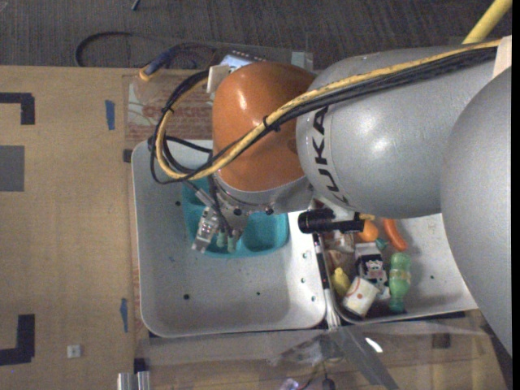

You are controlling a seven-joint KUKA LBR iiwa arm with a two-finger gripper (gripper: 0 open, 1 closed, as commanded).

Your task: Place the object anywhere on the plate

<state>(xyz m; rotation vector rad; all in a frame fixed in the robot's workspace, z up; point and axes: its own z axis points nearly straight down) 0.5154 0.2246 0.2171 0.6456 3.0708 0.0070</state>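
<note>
My claw hangs low over the teal plate, above the plate's edge farthest from my arm's base. It looks close to the plate or touching it, but the slant hides which. I cannot tell whether the claw is wide or narrow, nor whether anything sits in it: my orange band and wrist cover most of it.

The plate lies in the white bin, against the bin's far wall, and my wrist hides much of it. A yellow cable loops down just beside the plate.

Beyond the plate, across the divider, the other bin holds a heap of small things: a green toy, an orange piece, a yellow toy and a white cup. Any loose object for the plate lies there, well apart from the plate.
</note>
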